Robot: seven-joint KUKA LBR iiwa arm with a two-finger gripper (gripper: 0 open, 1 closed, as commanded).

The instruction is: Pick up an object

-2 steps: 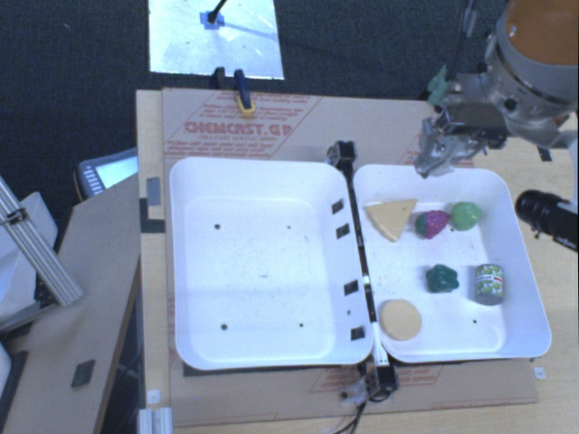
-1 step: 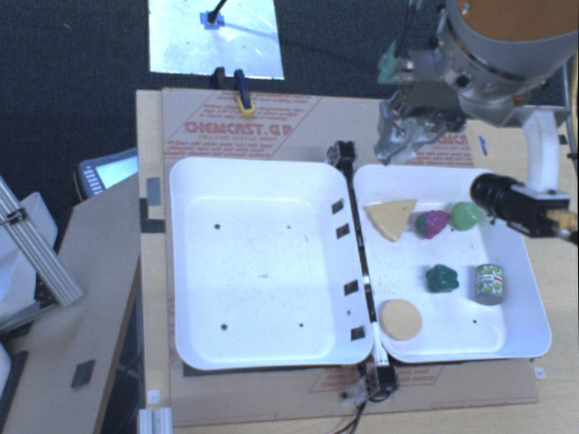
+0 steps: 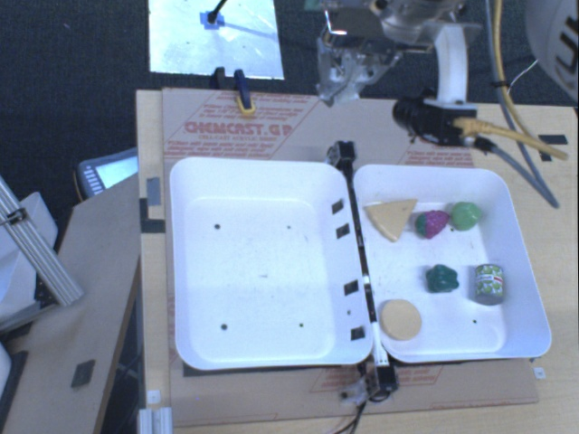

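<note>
The things to be picked lay in the right bin (image 3: 520,269): a pale yellow wedge (image 3: 391,217) at its far left, a magenta piece (image 3: 432,223) just right of it, and a light green ball (image 3: 466,215) touching or almost touching that piece. Nearer the front sat a dark green lump (image 3: 442,278), with a small can (image 3: 489,284) bearing a green and white label close on its right, and a tan round disc (image 3: 400,319) lay by the near left corner, next to the divider. The left bin (image 3: 190,333) stood beside it, the two rims meeting along a line of dark clips (image 3: 344,231). Both bins rested on a brown cardboard sheet (image 3: 226,127) with red lettering, spread over the counter (image 3: 556,242). The gripper (image 3: 338,87) hung high beyond the far edge of the bins, over the cardboard and well apart from every object; nothing was between its fingers, though whether they were spread or closed I could not tell. A shiny metal plate (image 3: 213,25) lay on the dark floor farther back to the left.
</note>
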